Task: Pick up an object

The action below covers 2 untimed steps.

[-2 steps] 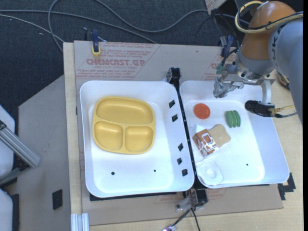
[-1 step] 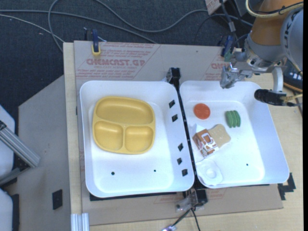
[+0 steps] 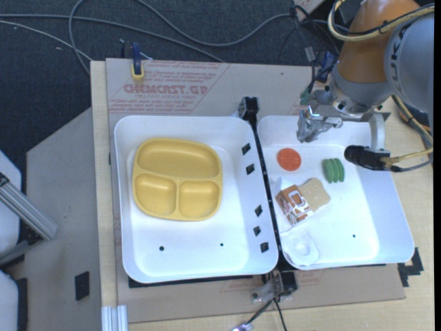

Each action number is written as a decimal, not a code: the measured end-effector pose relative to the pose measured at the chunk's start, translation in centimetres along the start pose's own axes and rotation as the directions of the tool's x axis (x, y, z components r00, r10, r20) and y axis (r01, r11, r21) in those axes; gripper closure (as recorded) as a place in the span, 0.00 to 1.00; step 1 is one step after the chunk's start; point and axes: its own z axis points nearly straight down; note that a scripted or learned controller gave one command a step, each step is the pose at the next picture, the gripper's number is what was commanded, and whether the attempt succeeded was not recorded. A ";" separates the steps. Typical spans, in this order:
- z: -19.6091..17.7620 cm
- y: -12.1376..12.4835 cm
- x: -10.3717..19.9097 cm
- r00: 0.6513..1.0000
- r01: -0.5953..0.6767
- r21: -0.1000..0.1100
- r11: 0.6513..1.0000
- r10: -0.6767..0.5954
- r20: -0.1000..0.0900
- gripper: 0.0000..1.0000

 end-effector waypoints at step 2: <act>-1.5 -5.2 10.2 1.000 0.001 0.000 1.000 -0.001 0.000 1.00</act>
